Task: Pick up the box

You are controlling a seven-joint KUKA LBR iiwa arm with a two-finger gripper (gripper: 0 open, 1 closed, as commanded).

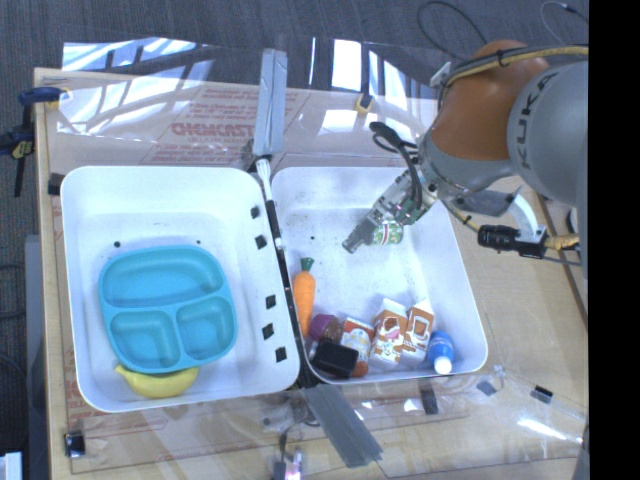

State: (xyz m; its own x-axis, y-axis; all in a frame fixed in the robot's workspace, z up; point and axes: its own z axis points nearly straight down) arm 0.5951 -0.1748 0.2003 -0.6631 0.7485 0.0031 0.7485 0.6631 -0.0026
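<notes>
Claw [362, 236] hovering above the right bin [462, 298].
The arm is hanging at 12 o'clock from the box [392, 335]; its grip state cannot be told.

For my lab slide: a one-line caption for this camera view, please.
KUKA arm's gripper hovers over the right bin, above the cartons and carrot.

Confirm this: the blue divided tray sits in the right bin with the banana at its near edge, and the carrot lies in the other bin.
Wrong bin. The camera view shows the blue divided tray in the left bin, with the banana at its near edge. The carrot lies in the other bin, the right one.
</notes>
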